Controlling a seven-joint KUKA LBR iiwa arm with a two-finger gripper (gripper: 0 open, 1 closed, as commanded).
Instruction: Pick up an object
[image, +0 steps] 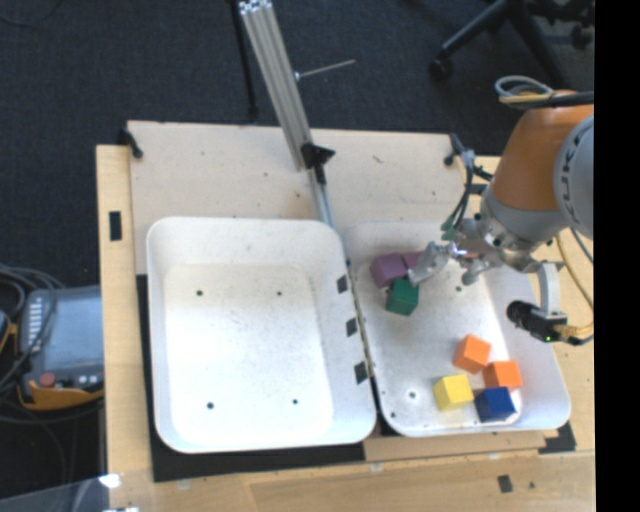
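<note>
While the gripper (428, 266), its state unclear, hovers beside the green block (402, 298), this block looks light and rigid; grasp opposite flat faces.

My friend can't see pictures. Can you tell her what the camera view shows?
A grey and orange robot arm reaches its gripper into the right bin, beside a purple block and a green block. Orange, yellow and blue blocks sit near the front.

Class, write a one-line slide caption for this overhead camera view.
Gripper poised beside purple block and green block in the right bin; four more blocks wait near its front corner.
</note>
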